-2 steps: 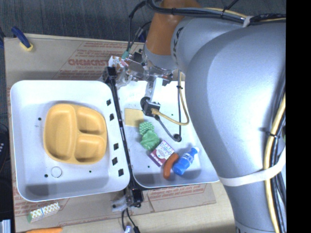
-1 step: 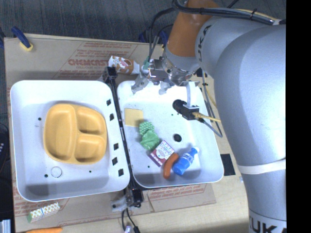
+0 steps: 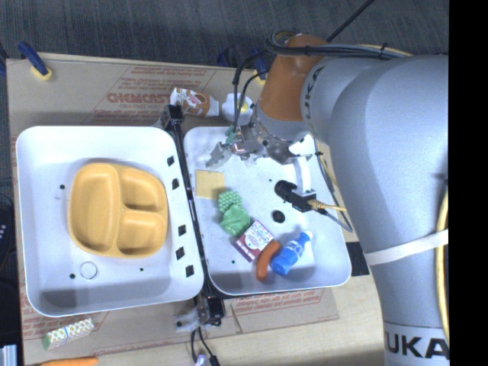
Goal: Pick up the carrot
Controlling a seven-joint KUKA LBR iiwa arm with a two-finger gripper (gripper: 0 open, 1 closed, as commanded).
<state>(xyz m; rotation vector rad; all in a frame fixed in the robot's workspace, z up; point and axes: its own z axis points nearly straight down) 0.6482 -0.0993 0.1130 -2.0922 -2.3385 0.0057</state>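
Note:
The carrot (image 3: 264, 259), a short orange stick, lies near the front edge of the right bin (image 3: 329, 244). It sits between a maroon packet (image 3: 254, 239) and a blue bottle (image 3: 290, 253), touching or nearly touching both. My gripper (image 3: 223, 151) hangs low over the far left corner of that bin, just above a yellow cheese slice (image 3: 209, 183). It is well away from the carrot, with nothing visibly held.
A green leafy toy (image 3: 232, 212) lies mid-bin between the gripper and the carrot. The left bin (image 3: 38, 204) holds a yellow divided plate (image 3: 118, 208). The grey arm covers the right bin's far right side. Small packets lie on the cardboard outside the bins.

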